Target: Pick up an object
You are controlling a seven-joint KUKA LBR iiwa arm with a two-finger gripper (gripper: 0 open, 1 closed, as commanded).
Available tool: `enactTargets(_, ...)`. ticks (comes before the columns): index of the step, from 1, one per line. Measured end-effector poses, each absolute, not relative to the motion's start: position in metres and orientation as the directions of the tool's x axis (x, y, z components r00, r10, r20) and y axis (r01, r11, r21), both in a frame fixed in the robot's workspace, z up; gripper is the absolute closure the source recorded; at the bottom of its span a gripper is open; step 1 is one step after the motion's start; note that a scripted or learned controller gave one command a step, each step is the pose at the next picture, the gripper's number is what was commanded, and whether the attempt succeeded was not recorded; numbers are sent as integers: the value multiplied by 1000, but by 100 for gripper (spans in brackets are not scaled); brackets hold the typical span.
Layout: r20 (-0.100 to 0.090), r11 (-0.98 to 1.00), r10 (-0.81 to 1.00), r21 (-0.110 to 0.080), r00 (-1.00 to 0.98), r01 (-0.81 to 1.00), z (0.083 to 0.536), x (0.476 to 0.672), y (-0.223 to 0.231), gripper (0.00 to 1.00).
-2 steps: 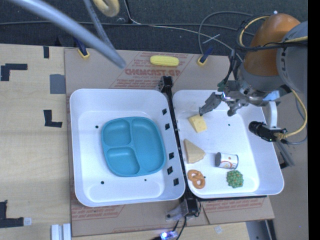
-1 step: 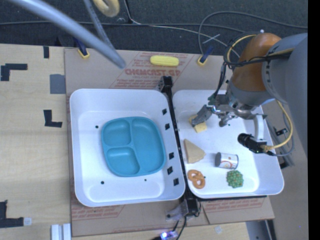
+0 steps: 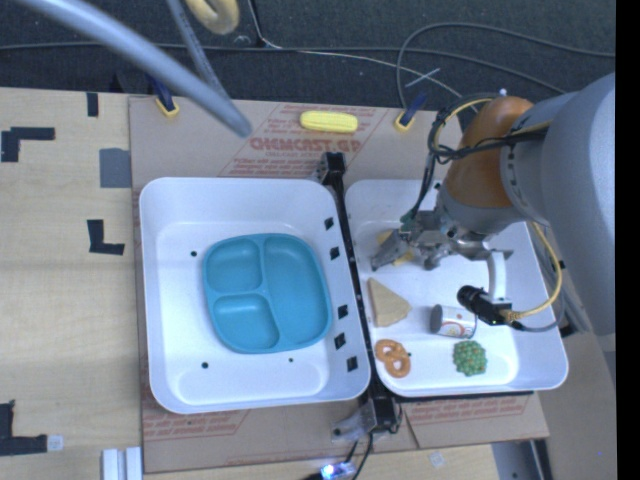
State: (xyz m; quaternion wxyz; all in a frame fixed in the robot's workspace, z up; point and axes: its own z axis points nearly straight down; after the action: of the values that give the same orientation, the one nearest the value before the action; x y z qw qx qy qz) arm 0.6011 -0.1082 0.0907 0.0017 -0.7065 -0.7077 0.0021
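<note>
Arm [image 3: 560, 168] is reaching in from the right, its grey bulk and orange band bending down over the right bin [image 3: 530, 368], with the pincer [image 3: 395, 251] pointing left at the bin's upper-left part. Whether the pincer is spread or pressed together I cannot tell; its tips are blurring into dark metal and nothing is showing between them. Just below it a pale tan wedge [image 3: 388, 303] is lying flat. Further below sits a glossy brown pretzel [image 3: 393, 357], and down to the right a bumpy green broccoli floret [image 3: 469, 357] and a small grey-and-white cylinder [image 3: 450, 321]. Well to the left, a smooth blue divided plate [image 3: 267, 293] is resting in the left bin [image 3: 170, 218].
</note>
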Motion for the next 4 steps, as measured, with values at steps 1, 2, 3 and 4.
enactTargets(1, -1, 3, 1000, -3, -3, 1000, 103, 602, -108, 100)
enactTargets(2, 0, 2, 1000, 2, -2, 1000, 164, 598, -103, 100)
enactTargets(3, 0, 2, 1000, 3, -2, 1000, 211, 599, -94, 100)
enactTargets(4, -1, 1, 1000, 5, -1, 1000, 264, 600, -94, 100)
